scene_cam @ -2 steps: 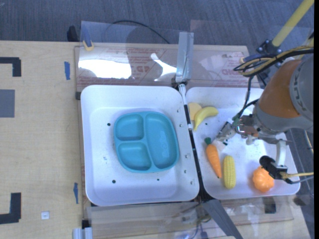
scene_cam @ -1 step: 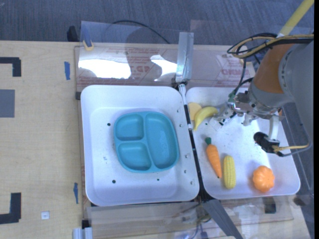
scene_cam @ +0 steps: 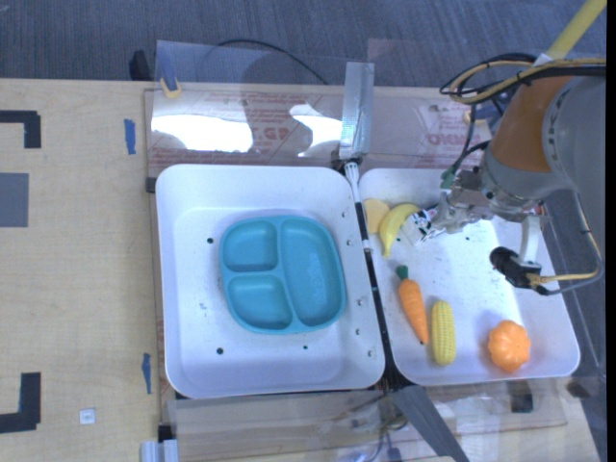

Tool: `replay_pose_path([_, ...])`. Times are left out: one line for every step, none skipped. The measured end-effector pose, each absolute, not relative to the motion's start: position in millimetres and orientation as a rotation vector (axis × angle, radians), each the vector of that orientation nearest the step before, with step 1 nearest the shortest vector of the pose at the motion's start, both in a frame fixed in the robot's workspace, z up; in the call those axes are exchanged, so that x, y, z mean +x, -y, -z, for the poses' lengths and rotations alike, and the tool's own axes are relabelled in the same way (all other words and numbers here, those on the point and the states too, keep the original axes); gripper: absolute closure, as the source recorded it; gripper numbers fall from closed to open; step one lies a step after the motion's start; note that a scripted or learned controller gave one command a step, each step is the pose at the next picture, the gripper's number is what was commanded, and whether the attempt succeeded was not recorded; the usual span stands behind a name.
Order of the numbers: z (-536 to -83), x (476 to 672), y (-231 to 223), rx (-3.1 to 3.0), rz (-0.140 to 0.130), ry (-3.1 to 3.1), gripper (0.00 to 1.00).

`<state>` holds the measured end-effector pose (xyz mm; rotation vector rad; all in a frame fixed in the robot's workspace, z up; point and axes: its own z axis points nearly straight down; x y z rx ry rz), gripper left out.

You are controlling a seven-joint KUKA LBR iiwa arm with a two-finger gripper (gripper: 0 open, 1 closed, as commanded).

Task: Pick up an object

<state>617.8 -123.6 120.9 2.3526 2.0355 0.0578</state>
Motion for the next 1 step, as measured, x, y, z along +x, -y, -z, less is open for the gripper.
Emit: replay_pose_path([-270.3, 566.3, 125.9, 2.084, -0.005, -2.342, 1.0])
